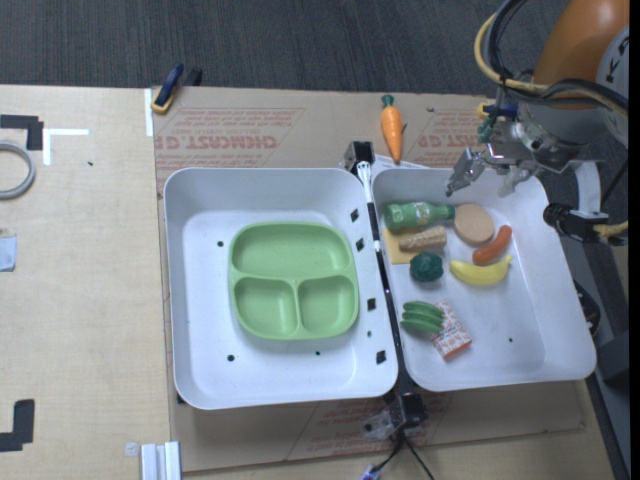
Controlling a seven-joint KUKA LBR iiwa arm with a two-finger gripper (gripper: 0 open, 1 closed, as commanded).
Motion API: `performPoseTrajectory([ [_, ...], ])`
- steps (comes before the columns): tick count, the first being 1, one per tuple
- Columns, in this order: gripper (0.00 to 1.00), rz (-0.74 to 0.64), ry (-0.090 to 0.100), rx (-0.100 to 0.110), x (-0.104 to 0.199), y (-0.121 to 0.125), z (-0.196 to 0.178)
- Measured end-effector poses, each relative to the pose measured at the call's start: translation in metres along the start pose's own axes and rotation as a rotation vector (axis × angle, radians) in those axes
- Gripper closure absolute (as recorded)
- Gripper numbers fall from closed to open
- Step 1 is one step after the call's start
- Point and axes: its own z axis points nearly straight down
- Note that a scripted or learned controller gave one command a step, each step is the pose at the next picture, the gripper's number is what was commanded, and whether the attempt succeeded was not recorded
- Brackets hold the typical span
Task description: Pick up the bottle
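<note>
Camera view shows the gripper (478, 171) hovering over the right bin's (540, 338) far edge with fingers spread and empty — likely staged to descend on the green bottle (417, 214), lying sideways near the divider.

A robotics lab bench: cardboard-covered table (80, 268), two white bins (190, 298), cabled robot arm (585, 38).

The bottle (416, 214) is open from above; bread (423, 238) touches its near side.
</note>
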Motion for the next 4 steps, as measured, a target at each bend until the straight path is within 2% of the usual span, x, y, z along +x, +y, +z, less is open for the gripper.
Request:
performPoseTrajectory([
  [1,1.00,-0.002,-0.001,-0.001,0.000,0.000,-0.010],
  [2,1.00,0.068,0.000,0.001,0.087,-0.034,0.029],
  [3,1.00,0.050,0.000,0.002,0.194,-0.095,0.010],
  [4,1.00,-0.029,0.000,0.002,0.261,-0.129,0.012],
])
